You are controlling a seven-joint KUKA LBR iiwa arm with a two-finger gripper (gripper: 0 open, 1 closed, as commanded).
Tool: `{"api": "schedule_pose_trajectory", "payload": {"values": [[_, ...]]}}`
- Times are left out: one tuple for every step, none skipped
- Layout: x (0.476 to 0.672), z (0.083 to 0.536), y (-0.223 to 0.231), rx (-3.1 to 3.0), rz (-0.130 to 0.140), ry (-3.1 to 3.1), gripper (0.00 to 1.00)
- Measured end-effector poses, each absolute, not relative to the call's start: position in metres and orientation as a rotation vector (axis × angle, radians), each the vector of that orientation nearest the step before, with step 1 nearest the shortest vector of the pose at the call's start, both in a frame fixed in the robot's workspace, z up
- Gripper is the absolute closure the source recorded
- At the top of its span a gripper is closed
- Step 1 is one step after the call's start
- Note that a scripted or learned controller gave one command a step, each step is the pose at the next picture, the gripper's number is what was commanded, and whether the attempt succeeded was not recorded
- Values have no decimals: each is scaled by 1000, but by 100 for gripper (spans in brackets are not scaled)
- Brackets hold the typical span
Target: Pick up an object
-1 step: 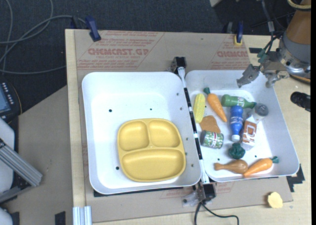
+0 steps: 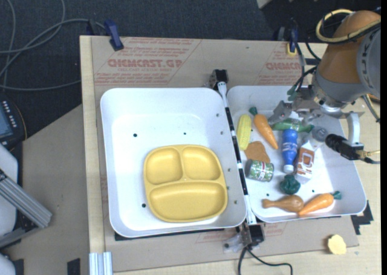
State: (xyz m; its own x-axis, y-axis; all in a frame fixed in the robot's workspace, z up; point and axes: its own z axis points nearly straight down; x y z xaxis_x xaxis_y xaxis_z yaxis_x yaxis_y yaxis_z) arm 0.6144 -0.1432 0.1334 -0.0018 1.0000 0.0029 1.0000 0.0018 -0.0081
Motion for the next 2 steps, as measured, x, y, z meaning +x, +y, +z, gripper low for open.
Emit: {"api": "schedule_pose_trajectory", "payload": {"values": [[589,82,-119,-2218,2,-2218,0],[591,95,-120,-2223,-2,-2222,100]]}}
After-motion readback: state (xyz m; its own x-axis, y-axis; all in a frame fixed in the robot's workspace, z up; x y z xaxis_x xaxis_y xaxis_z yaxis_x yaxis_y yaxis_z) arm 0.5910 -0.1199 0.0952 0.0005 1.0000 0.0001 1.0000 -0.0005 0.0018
